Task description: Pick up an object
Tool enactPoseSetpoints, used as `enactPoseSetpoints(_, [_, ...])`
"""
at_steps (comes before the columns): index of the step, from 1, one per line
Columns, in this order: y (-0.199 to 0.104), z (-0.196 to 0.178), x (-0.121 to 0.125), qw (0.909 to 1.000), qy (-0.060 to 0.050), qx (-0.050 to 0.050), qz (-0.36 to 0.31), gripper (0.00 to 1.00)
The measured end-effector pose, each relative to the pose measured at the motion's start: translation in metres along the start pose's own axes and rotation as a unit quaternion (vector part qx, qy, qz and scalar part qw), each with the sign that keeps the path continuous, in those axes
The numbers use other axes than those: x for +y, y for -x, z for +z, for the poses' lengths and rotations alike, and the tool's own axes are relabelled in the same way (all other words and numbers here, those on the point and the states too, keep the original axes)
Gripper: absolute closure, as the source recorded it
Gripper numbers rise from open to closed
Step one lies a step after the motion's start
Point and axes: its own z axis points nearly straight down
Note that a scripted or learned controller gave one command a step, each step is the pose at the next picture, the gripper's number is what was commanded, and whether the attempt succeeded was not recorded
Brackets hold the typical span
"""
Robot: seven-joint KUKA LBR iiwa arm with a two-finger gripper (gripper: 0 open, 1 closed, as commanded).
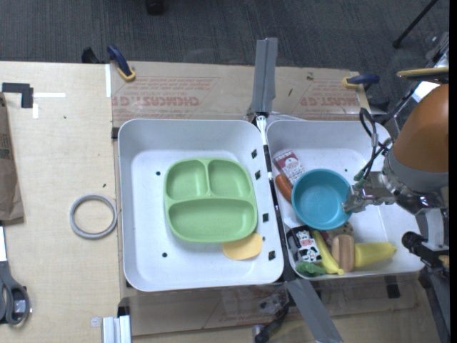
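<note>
A blue bowl (320, 198) sits in the right bin (371, 138), with my gripper (355, 200) at its right rim. Around the bowl lie a red-and-white carton (288, 166), an orange sausage-like piece (283, 187), a yellow banana (325, 254), a tan bread-like piece (343, 251), a pale yellow piece (374, 252), a green item (308, 268) and a black-and-white cow-print item (305, 244). The left bin (136, 191) holds a green divided plate (211, 200) and a yellow chip-like piece (243, 248) at its near edge.
A grey tape ring (93, 215) lies on the bench left of the bins. Scissors (13, 300) rest at the lower left, a brown bag (8, 163) at the far left. Blue clamps (121, 61) hold the cardboard behind the bins.
</note>
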Motion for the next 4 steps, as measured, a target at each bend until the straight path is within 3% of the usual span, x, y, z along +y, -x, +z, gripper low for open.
enactPoseSetpoints(1, [0.003,0.059,-0.005,0.9877,0.007,0.001,0.156,1.0])
enactPoseSetpoints(2, [0.045,-0.04,0.017,0.99,-0.002,0.001,0.141,1.0])
enactPoseSetpoints(3, [0.045,-0.04,0.017,0.99,-0.002,0.001,0.141,0.0])
enactPoseSetpoints(4, [0.009,0.034,0.074,0.9991,-0.002,0.001,0.043,0.0])
